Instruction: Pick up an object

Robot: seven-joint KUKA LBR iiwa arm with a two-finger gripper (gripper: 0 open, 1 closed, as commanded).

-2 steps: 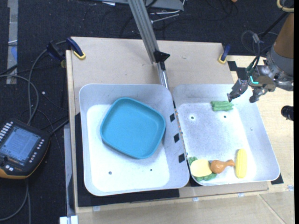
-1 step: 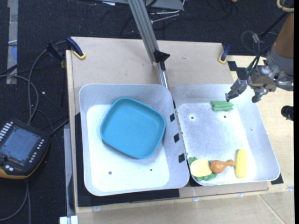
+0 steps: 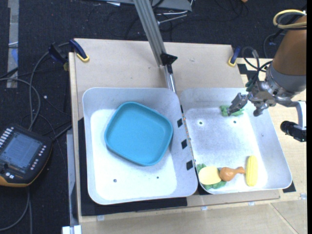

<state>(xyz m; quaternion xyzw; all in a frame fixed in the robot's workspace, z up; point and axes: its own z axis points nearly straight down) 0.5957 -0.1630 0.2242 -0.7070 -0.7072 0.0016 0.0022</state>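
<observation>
My gripper (image 3: pixel 248 105) hangs over the far right part of the right bin (image 3: pixel 222 140), its two fingers spread apart, so it is open with nothing between them. A small green object (image 3: pixel 228 111) lies on the bin floor just beside and below the left finger (image 3: pixel 238 102), outside the gap. At the near edge of the same bin lie a yellow corn-like piece (image 3: pixel 251 170), an orange drumstick-shaped toy (image 3: pixel 229 172) and a flat yellow and green piece (image 3: pixel 209 175). A blue square plate (image 3: pixel 139 133) rests in the left bin (image 3: pixel 97 179).
A slanted metal pole (image 3: pixel 155 33) rises from the divide between the bins at the back. Yellow clamps (image 3: pixel 82 56) hold the bench's far corners. A handheld pendant (image 3: pixel 19 155) and cables lie on the dark floor to the left.
</observation>
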